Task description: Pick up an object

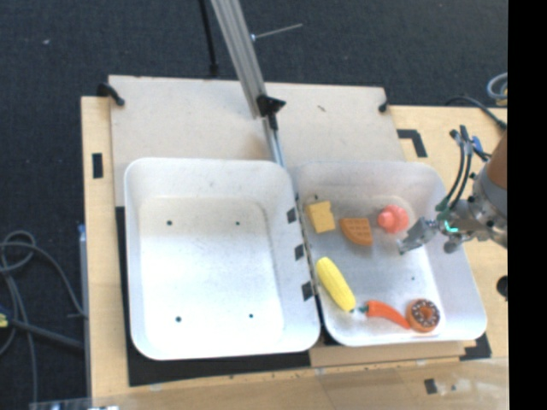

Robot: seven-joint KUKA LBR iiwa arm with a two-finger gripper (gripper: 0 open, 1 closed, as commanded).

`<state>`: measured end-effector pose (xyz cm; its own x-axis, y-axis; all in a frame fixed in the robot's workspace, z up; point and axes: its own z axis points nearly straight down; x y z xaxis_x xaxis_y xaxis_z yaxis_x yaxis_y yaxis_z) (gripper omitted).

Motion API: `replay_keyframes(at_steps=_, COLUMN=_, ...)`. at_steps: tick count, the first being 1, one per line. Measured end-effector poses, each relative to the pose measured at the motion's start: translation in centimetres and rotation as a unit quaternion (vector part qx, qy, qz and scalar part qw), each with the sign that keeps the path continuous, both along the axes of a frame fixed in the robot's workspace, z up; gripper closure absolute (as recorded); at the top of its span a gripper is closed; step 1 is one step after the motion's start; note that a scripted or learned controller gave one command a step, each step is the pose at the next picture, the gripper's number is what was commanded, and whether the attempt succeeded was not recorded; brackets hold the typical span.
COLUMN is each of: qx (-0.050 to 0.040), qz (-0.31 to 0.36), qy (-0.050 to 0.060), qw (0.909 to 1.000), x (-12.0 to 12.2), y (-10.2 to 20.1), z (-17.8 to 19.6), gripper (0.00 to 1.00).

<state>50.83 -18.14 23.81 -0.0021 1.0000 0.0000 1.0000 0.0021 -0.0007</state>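
A dark carpeted floor (pixel 51 41) is seen around a light wooden counter (pixel 214 109), on which two shallow white bins are set side by side. The left bin (pixel 137 186) lies at centre left of the frame, the right bin (pixel 457 289) at centre right. The hand (pixel 425 233) is seen over the right part of the right bin, reaching in from the right edge of the frame; whether it is apart or together cannot be told, and nothing is seen held in it. A pink ball (pixel 393 219) lies just left of the hand, with a waffle piece (pixel 357 231) and a yellow block (pixel 321 217) further left. Toward the lower frame, a corn cob (pixel 336 284), a carrot (pixel 389 313) and a chocolate doughnut (pixel 424 314) are found. A metal rail (pixel 244 54) rises slantwise from the counter toward the upper frame.
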Motion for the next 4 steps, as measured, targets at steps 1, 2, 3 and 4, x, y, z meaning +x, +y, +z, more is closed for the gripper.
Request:
replay_keyframes(at_steps=1, qx=-0.0007, qz=-0.001, qy=-0.002, qw=1.0, x=0.1, y=0.0, z=0.2, gripper=0.0)
replay_keyframes(at_steps=2, qx=-0.0004, qz=-0.002, qy=0.001, qw=1.0, x=0.7, y=0.7, z=-4.7, gripper=0.0)
replay_keyframes(at_steps=3, qx=-0.0004, qz=-0.002, qy=0.001, qw=1.0, x=-0.2, y=0.3, z=-9.4, gripper=0.0)
replay_keyframes(at_steps=4, qx=-0.0007, qz=-0.002, qy=0.0, qw=1.0, x=-0.2, y=0.2, z=-13.9, gripper=0.0)
